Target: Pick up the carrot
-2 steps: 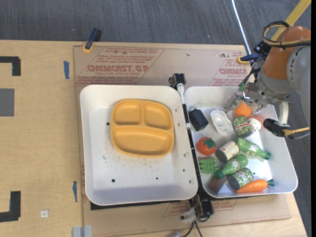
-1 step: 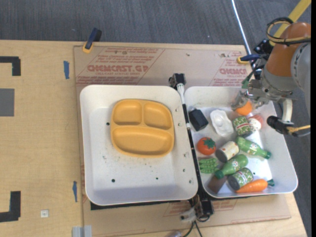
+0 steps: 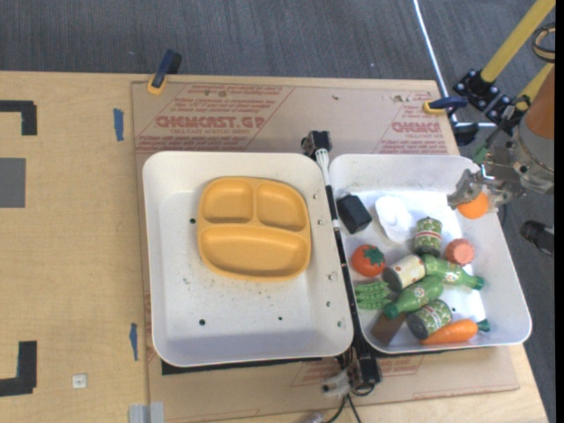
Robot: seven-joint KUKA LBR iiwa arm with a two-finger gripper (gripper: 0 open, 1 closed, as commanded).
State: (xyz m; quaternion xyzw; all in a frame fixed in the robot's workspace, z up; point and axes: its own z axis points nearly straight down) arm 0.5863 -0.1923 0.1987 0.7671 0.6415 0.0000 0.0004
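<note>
My gripper [image 3: 474, 196] clamps a small orange ball [image 3: 475, 205]; the carrot [image 3: 451, 331], orange, tapered, green-tipped, lies well below it.

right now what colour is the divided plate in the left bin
Yellow-orange all over, plain with no pattern. The divided plate shows best in the camera view, lying in the left bin.

A robotics lab, plainly; a plywood bench [image 3: 70, 236] marked with black tape, two clamped white bins [image 3: 167, 236], plastic toy food [image 3: 423, 280], grey carpet [image 3: 264, 16] beyond.
</note>
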